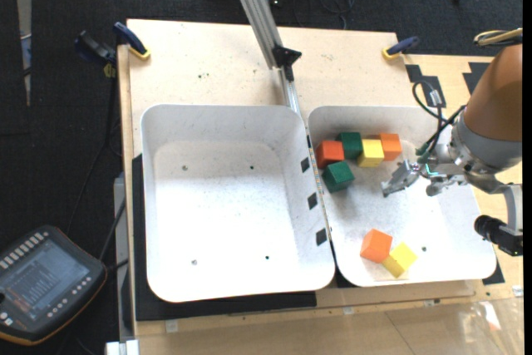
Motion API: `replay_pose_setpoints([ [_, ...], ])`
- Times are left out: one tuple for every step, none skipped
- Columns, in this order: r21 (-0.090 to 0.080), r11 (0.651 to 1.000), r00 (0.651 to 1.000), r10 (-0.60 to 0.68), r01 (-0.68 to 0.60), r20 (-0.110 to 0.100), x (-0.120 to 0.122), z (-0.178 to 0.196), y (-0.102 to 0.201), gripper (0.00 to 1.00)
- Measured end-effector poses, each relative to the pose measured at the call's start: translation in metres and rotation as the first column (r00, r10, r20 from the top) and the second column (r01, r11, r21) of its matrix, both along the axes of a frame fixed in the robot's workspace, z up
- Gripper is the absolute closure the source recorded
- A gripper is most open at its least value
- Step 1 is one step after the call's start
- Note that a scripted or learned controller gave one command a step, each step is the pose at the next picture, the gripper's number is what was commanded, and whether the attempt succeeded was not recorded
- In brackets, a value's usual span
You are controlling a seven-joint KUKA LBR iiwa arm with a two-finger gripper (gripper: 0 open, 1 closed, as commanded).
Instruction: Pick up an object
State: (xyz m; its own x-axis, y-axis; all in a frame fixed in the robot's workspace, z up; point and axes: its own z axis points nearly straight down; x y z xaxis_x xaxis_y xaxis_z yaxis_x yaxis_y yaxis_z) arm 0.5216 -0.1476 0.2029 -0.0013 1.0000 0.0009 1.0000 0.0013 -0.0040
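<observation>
Nearest my camera sit an orange block (376,244) and a yellow block (400,258), touching each other at the front of the right bin (465,262); I use that bin as my landmark. Toward its back wall I see a tight cluster: an orange block (332,151), a green block (350,145), a yellow block (371,149) and a second orange one (390,145) in a row, with another green block (338,175) just in front of them. My gripper (402,178) hangs in the bin's middle, just beside the cluster's right end, with nothing between its fingers; they look slightly parted, though I cannot tell how far from this angle. The left bin (166,129) across the divider holds no blocks. My worry is the crowding: if I descend on the back row, a finger could land on a neighbour, shove the blocks together against the wall, and close on nothing. A corner grip could also let a block twist and slip out on the lift. The front pair touch too, so the same jam threatens there.
</observation>
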Motion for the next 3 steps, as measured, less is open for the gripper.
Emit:
replay_pose_setpoints([
  [-0.001,1.0,1.0,-0.001,0.001,0.004,0.001,0.002,0.0,0.0],
  [0.0,1.0,1.0,-0.002,0.002,0.0,0.0,-0.041,0.0,0.0],
  [0.0,1.0,1.0,-0.002,0.002,-0.001,0.002,-0.086,-0.004,0.0],
])
